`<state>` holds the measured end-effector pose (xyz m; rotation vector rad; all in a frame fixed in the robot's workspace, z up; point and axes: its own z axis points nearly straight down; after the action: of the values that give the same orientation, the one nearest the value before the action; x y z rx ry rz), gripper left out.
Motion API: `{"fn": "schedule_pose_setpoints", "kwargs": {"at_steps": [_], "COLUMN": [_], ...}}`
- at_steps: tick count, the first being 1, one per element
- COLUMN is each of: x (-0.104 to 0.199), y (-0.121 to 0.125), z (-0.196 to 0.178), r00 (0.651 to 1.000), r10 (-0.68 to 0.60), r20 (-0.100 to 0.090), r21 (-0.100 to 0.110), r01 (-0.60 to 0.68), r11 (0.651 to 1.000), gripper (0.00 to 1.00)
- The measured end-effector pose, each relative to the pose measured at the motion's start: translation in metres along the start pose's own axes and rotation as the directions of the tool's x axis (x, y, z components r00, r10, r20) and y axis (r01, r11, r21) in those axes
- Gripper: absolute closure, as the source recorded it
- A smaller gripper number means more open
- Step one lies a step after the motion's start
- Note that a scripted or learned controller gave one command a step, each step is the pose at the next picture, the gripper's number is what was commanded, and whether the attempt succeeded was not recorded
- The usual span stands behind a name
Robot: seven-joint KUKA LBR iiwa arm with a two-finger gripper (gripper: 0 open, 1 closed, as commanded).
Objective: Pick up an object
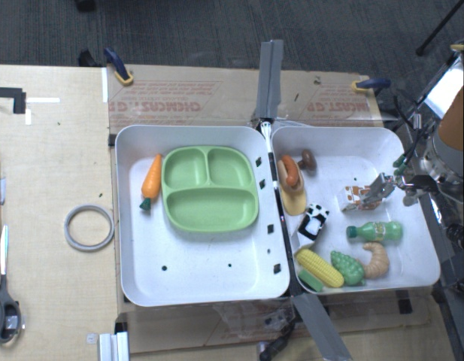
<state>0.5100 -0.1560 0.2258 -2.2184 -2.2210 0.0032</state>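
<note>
My gripper point(380, 189) hangs low over the right bin point(344, 145), near its right wall. Its tip is right beside a small orange-and-white packet point(355, 195); I cannot make out any contact. Below it lie a green bottle point(376, 232), a tan curled piece point(377, 259), a knobbly green toy point(347, 268) and a corn cob point(319, 268). A black-and-white toy point(314, 220), a hot dog point(292, 173) on a tan piece point(294, 200) and a small brown lump point(307, 159) sit along the bin's left side.
The left bin point(201, 280) holds a green divided plate point(210, 188) and a carrot point(151, 177). On the bench to the left lie a tape ring point(89, 226) and scissors point(4, 310). Clamps point(120, 68) hold the cardboard behind the bins.
</note>
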Motion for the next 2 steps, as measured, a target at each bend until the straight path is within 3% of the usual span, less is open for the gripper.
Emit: {"fn": "schedule_pose_setpoints", "kwargs": {"at_steps": [1,2], "x": [-0.017,-0.019], "y": [-0.032,0.013], "z": [0.104,0.090], "r00": [1.000,0.999], "r10": [-0.019,-0.051], "r20": [-0.001,0.000], "r21": [0.000,-0.002], "r01": [0.019,0.051], "r11": [1.000,0.999], "gripper": [0.00,0.00]}}
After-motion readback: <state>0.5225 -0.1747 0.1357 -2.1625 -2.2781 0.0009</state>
